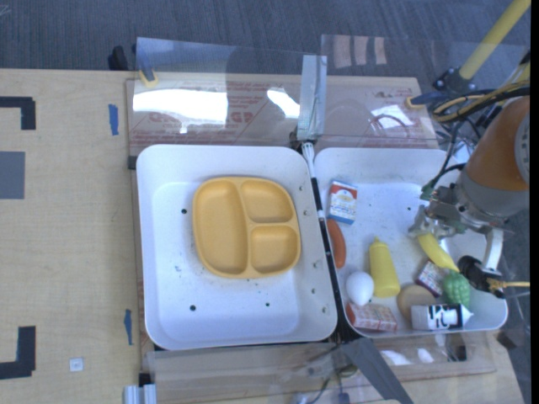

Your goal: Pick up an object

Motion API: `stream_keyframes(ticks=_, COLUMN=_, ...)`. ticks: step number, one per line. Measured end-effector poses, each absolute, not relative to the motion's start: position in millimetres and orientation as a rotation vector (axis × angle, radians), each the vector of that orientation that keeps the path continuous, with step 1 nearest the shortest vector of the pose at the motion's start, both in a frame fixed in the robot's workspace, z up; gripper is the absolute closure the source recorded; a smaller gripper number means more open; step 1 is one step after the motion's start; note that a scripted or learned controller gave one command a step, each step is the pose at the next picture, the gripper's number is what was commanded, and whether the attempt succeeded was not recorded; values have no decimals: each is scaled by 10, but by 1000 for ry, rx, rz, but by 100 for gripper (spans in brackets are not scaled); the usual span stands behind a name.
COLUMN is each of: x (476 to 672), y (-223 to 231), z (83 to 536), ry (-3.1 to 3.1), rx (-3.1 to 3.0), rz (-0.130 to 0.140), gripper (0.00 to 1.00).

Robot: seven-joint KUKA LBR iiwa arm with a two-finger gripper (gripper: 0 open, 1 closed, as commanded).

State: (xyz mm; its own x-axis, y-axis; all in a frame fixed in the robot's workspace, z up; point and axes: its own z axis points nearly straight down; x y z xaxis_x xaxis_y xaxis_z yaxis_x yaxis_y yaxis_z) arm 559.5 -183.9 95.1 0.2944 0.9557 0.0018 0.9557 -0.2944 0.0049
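Nearest the lens, a white cylindrical bottle with black lettering (440, 316) lies at the right bin's (396, 200) front wall. My two-finger gripper (435, 222) hovers just above a yellow toy banana (436, 249); whether it is apart or together I cannot tell. I judge the banana light, stiff and slippery; grasp across its middle. Left bin holds a yellow three-compartment tray (247, 225)
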Motion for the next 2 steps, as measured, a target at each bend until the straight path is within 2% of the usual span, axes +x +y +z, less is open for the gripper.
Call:
stream_keyframes(ticks=1, x=5781, y=-1957, z=867, ry=1894, rx=2504, rz=6, gripper=100)
stream_keyframes(ticks=2, x=6009, y=-1679, z=1996, ry=2042, rx=2381, rz=6, gripper=100)
